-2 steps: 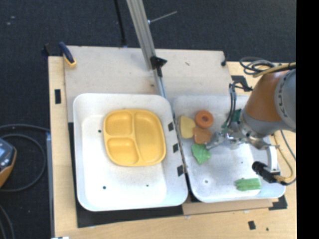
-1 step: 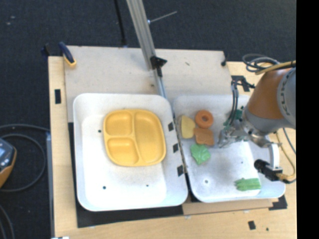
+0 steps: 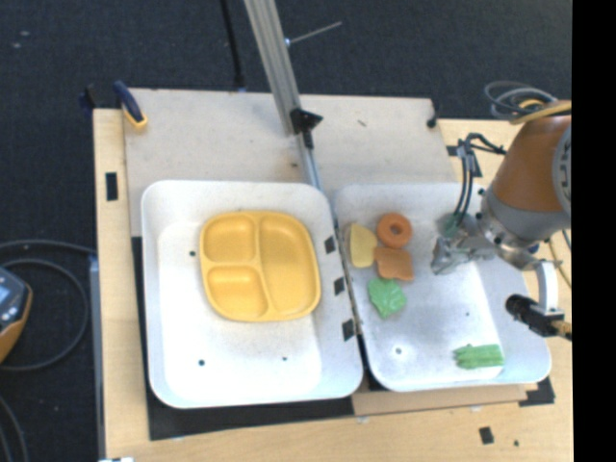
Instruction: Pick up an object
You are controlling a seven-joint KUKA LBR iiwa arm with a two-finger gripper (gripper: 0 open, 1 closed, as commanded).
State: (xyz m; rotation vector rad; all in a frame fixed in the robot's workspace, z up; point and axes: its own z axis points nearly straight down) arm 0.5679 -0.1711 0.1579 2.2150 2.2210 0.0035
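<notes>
A: What sits in the left bin [image 3: 164,287]?

B: A yellow divided plate [image 3: 260,264], three compartments, lying flat.

A: And the right bin [image 3: 423,373]?

B: By its left wall, a pale yellow piece [image 3: 361,245], an orange ring [image 3: 394,229] touching a brown-orange lump [image 3: 396,264], and a light green toy [image 3: 387,298] just below. A green flat piece [image 3: 478,356] lies near the front right corner.

A: The gripper [image 3: 450,255]?

B: Low over the bin's upper right, apart from the cluster; whether it's spread or pressed together, I cannot tell.
</notes>
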